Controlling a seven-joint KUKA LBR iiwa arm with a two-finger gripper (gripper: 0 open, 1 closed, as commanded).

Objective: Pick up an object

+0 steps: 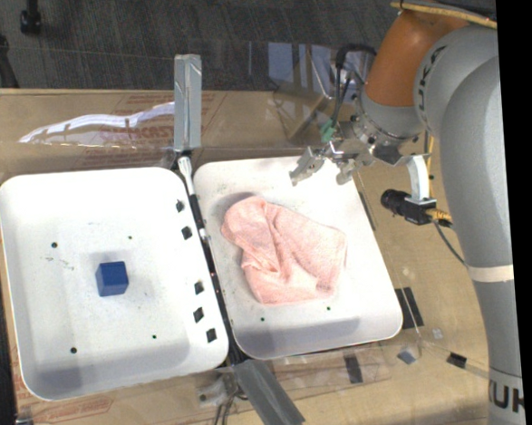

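The pink cloth [285, 251] lay crumpled in the middle of the right bin [365, 323], folds bunched up so its underside and whatever edges were tucked beneath stayed hidden. Over in the left bin [41, 377], one small blue cube [112, 278] sat alone, a little left of centre, well apart from the cloth. So the count ran: two white bins side by side, one cloth, one cube.

Up at the far rim of the right bin hung the pincer [322, 169], its two fingers spread apart with nothing between them. The cloth was below it in the view, nearer the camera, near but not touching; the left fingertip hovered just beyond the cloth's far edge. How high the pincer rode above the bin floor was hard to judge from this slant.

The wrist hardware behind it was a tangle of cables and brackets, tough to sort out. The grey arm [470, 147] with its orange band ran off the right side of the view, cut short. The brown counter [77, 111] under the bins carried a clear plastic wrapper [97, 128] with faint red print, unreadable
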